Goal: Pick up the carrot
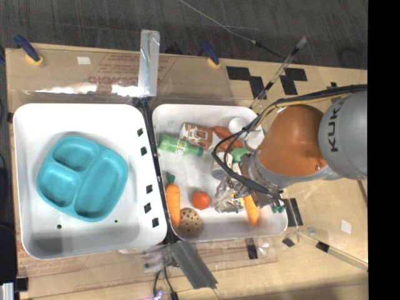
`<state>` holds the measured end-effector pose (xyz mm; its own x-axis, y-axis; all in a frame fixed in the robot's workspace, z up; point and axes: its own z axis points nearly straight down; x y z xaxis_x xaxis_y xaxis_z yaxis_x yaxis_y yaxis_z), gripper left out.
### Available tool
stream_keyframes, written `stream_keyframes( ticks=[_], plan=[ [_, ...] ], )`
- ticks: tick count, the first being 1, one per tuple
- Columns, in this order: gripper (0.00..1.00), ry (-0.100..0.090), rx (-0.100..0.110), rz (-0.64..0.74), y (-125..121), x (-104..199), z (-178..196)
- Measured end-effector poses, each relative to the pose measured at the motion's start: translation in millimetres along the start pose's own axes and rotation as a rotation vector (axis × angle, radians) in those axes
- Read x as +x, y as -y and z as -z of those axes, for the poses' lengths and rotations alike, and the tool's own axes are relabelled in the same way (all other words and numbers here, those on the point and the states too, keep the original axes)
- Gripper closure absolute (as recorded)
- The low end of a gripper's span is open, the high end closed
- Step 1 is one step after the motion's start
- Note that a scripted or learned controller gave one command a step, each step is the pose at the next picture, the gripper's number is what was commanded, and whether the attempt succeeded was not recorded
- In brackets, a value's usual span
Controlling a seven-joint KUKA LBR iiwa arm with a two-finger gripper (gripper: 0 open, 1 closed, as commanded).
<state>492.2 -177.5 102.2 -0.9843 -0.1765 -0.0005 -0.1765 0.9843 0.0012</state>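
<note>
Glossy orange wrist band (294, 139) topmost; jaws (234, 199) state unclear, beside tapered carrot (173, 199) w/ smooth skin.

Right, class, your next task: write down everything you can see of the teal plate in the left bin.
The plate is teal, smooth and slightly glossy, probably plastic, with rounded corners. Raised ridges split it into three compartments: two smaller ones on its left and a larger one on its right. It lies flat, right way up, turned at a slant, on the floor of the left bin. It seems to touch only that floor, apart from the walls.
</note>
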Motion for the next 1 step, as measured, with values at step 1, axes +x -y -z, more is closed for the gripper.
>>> stream_keyframes(
  ticks=[1],
  plan=[
    [1.00,0.006,0.004,0.032,-31.4,-16.0,86.7]
  ],
)
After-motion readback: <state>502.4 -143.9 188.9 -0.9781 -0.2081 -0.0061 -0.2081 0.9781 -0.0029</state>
